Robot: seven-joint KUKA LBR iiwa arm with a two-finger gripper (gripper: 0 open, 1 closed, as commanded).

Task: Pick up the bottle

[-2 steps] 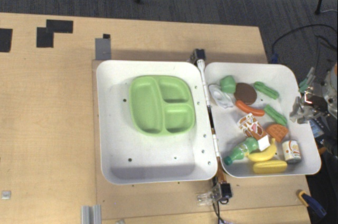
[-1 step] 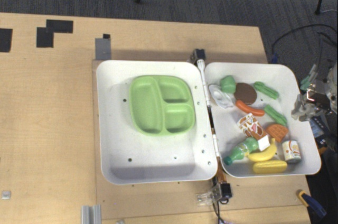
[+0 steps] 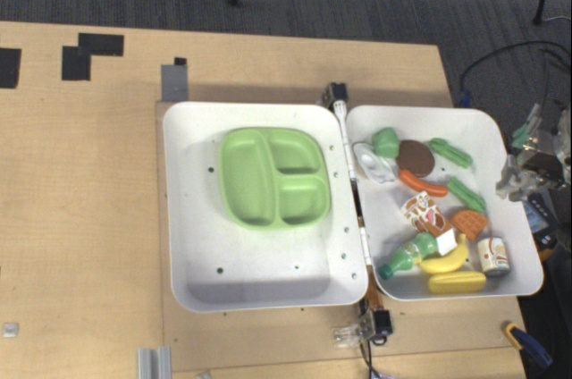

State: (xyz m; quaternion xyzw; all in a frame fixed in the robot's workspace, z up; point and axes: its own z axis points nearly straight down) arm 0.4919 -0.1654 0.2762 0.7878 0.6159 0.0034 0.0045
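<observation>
The tool [image 3: 525, 164] sits at the right border of the camera view, just outside the right wall of the right bin [image 3: 523, 216], roughly level with the bin's middle. Its metal parts are cut off by the frame and blurred together, so whether it is spread or closed cannot be told, and nothing can be seen held in it.

Judged from this, the task is at its very start: the bottle [image 3: 407, 256] lies untouched on its side in the bin, well away from the tool, toward the bin's near-left corner, its green body pointing at the corner and its end touching the yellow banana [image 3: 445, 261]. Approach, descent, grasp and lift all appear to remain.

Between the tool and the bottle lie the cluttered toys: a green pepper [image 3: 466, 194], an orange carrot piece [image 3: 470, 223], a small can [image 3: 492, 256] and a patterned wrapper [image 3: 422, 212].

Farther from the tool, past the shared bin wall, the left bin [image 3: 183, 216] holds a green divided plate [image 3: 273, 176]. Both bins rest on the tabletop [image 3: 80, 216].

Little of the arm shows, so its pose can only be guessed as reaching in from the side, not yet over the bin.
</observation>
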